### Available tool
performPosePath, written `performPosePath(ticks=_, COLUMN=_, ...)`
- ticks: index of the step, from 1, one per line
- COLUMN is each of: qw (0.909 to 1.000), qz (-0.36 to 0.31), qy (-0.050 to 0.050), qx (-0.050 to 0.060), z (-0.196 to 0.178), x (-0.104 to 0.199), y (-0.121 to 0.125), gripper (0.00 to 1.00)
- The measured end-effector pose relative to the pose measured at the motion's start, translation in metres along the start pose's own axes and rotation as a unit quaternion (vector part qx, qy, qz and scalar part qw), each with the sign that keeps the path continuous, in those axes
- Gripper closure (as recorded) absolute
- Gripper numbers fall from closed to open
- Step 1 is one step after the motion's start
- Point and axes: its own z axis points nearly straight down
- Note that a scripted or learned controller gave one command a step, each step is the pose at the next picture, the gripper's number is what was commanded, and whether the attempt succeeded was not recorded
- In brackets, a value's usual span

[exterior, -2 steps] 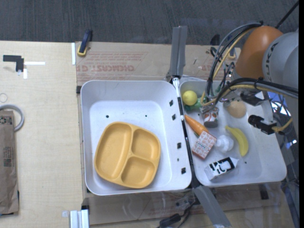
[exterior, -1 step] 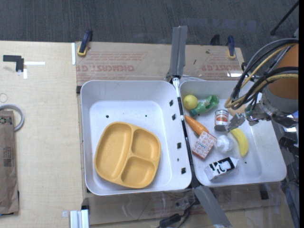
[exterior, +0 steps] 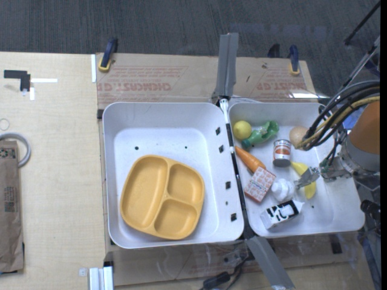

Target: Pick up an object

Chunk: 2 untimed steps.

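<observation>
The right bin [exterior: 338, 219] holds several small items: a yellow lemon [exterior: 242, 129], a green toy [exterior: 264, 132], a small can [exterior: 282, 152], an orange carrot [exterior: 249, 159], a red checkered box [exterior: 260, 183], a white piece [exterior: 281, 190], a black-and-white box [exterior: 282, 213], a tan ball [exterior: 297, 136] and yellow pieces [exterior: 300, 168]. My gripper [exterior: 311, 177] is low in this bin, right of the white piece, between the yellow pieces. I see nothing clearly held in it.
In the left bin [exterior: 121, 132] lies a yellow divided plate [exterior: 163, 196]. The grey arm with its orange band [exterior: 366, 135] and dark cables [exterior: 329, 116] hangs over the right bin's right side. A brown bag [exterior: 9, 204] lies on the far left of the bench.
</observation>
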Motion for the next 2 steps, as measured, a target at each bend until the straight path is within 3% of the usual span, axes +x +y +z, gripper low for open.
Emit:
performPosePath(ticks=1, qw=1.0000, qz=0.001, qy=-0.001, qx=0.000, z=-0.0087, x=-0.0011, y=-0.0002, gripper=1.00)
performPosePath(ticks=2, qw=1.0000, qz=0.003, qy=-0.001, qx=0.000, z=-0.0174, x=-0.0020, y=-0.0003, gripper=1.00)
